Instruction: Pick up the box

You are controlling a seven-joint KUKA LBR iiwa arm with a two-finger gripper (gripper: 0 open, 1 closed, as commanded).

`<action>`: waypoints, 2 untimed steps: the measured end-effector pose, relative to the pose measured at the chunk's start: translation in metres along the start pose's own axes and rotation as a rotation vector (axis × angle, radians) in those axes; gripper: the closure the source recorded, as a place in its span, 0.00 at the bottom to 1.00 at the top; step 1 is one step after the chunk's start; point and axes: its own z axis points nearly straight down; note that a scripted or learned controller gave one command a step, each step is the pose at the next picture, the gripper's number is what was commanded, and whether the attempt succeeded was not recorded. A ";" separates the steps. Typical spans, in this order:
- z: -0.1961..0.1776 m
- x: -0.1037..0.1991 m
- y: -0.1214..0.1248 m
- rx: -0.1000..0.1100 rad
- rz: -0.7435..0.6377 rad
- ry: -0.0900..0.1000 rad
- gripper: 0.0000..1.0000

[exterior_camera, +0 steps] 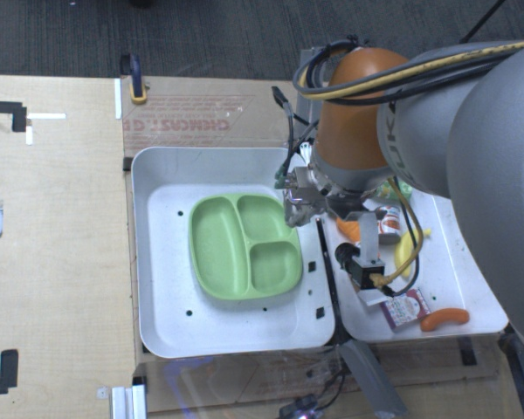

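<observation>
The claw (301, 201) hangs over the bins' shared rim; I cannot tell what it holds. The small purple-and-white carton box (403, 308) lies well apart, beside an orange sausage-shaped toy (443, 319). Approach it squarely.

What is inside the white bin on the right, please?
In the right bin I see a small box, an orange carrot-like piece and a yellow item. The arm covers the rest.
</observation>
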 end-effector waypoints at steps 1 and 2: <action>0.003 0.025 0.076 -0.001 0.154 -0.001 1.00; 0.012 0.029 0.030 0.000 -0.054 0.000 1.00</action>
